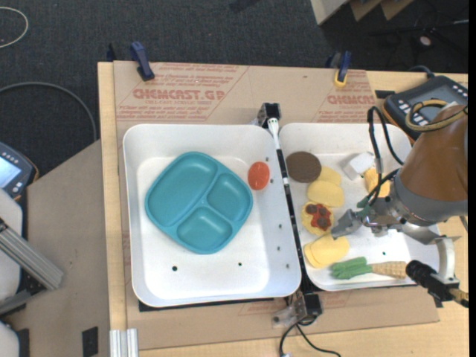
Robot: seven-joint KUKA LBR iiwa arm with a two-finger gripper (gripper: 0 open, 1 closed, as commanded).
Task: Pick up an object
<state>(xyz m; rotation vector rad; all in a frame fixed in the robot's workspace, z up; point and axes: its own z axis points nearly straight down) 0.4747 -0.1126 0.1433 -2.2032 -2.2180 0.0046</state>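
While the left bin [141, 222] carries a teal divided plate [198, 210] and an orange-red ball [258, 175] near the shared wall, with bare floor along its front edge, I see the crowded right bin [327, 280] packed with toy food. Reaching in from the right, the arm [435, 173] hangs low over that bin, its gripper [349, 222] beside a yellow piece [326, 252]; whether the fingers are open or shut I cannot tell.

You can see toy food in the right bin [321, 280]: a brown round cookie [303, 166], yellow pieces [325, 193], and a green veggie [348, 268] lying flat.
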